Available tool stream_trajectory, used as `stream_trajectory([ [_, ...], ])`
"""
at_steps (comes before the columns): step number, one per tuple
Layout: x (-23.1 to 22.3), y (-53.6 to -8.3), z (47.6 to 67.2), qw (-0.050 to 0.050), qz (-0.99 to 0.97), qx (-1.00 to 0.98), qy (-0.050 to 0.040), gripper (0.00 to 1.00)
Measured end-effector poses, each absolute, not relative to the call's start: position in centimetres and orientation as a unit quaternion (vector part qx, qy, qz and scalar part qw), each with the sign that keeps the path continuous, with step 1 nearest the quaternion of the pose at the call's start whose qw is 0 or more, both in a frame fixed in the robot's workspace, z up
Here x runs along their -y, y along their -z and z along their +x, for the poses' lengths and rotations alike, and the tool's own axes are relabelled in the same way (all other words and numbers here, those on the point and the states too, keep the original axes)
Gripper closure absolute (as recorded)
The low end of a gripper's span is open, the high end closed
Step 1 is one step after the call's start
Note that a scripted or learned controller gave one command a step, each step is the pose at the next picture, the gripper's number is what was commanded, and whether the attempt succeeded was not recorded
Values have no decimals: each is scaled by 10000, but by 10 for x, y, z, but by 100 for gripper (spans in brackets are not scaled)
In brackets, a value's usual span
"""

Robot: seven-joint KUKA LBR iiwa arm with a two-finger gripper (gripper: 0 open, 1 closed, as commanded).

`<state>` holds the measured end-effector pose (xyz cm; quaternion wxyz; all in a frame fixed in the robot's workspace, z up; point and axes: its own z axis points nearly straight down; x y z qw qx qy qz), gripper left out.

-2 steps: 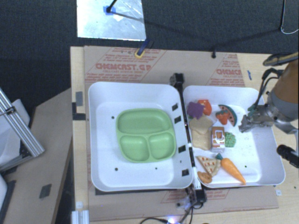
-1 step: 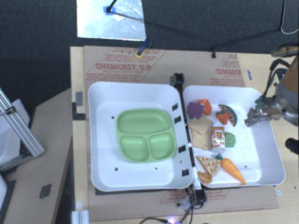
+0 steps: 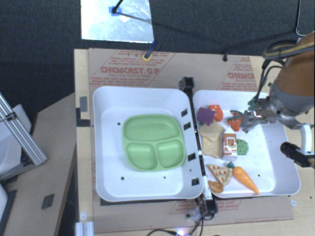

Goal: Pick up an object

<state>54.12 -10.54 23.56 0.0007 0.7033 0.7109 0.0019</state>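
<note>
The right bin (image 3: pixel 280 173) holds several toy foods. A purple grape bunch (image 3: pixel 205 115) and a red-orange piece (image 3: pixel 215 111) lie at its far left. Below them are a beige bread slice (image 3: pixel 211 132), a small orange-and-white carton (image 3: pixel 229 145) and a green broccoli piece (image 3: pixel 241 146). A pizza slice (image 3: pixel 218 172) and a carrot (image 3: pixel 244 179) lie near the front. My gripper (image 3: pixel 242 120) hangs low over the bin's upper middle, right beside a small orange item (image 3: pixel 234 125). Whether it touches that item is unclear.
The left bin (image 3: pixel 106 132) holds a green divided plate (image 3: pixel 150 142). A black divider (image 3: pixel 193 132) runs between the bins. The arm's grey body (image 3: pixel 295 87) and a black part (image 3: pixel 294 154) overhang the right bin's right side. A foil sheet (image 3: pixel 117 13) lies beyond the bench.
</note>
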Motion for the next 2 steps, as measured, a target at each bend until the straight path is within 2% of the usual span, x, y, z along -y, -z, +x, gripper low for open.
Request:
stream_trajectory([
  [2, 10, -221, 540, -1, 7037, -7105, -12, 100],
])
